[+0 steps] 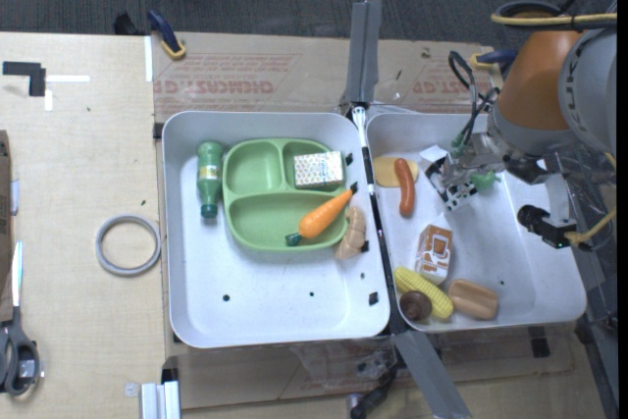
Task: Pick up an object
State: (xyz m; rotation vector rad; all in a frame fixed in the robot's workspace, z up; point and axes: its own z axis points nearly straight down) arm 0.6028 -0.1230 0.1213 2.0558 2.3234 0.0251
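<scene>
At the near edge of the right bin (549, 304) lie a yellow corn cob (428, 290), a dark round fruit (414, 306) and a brown bread roll (473, 299), all close together. A bit farther in sits a small snack packet (434, 253), and past that a red sausage (406, 186) lies by the bin's left wall. The gripper (459, 182) hangs low near the far side of this bin, right beside the sausage but not touching it. It is too small and too mixed up with wires to tell if it is wide, narrow or holding something. The sausage looks like the best thing to pick. To do it well, the arm should slide left until it sits over the middle of the sausage, turn to cross its thin side, go straight down, then squeeze gently. It should stay clear of the bin wall. The left bin (265, 309) holds a green tray (257, 216) with a carrot (325, 214).
</scene>
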